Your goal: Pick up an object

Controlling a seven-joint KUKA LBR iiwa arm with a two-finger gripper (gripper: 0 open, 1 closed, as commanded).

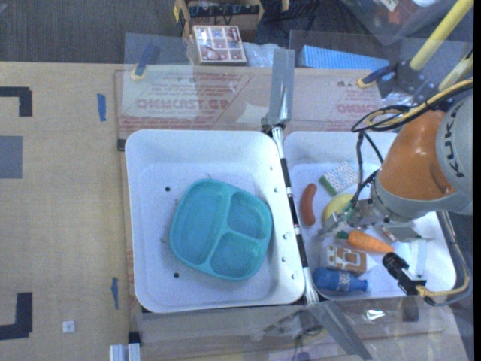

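2 white bins, arm low over the right one.

The left bin (143, 224) holds 1 teal 3-part tray (220, 229) lying flat near its middle. In the right bin (301, 153) lie a red sausage (308, 204), a checked box (339, 176), a yellow piece (336, 205), an orange carrot (368, 241), a brown card (346, 259) and a blue bottle (340, 281) at the front. The gripper (353, 218) sits just beside the yellow piece and above the carrot; I cannot tell how wide it stands or whether it grips anything.
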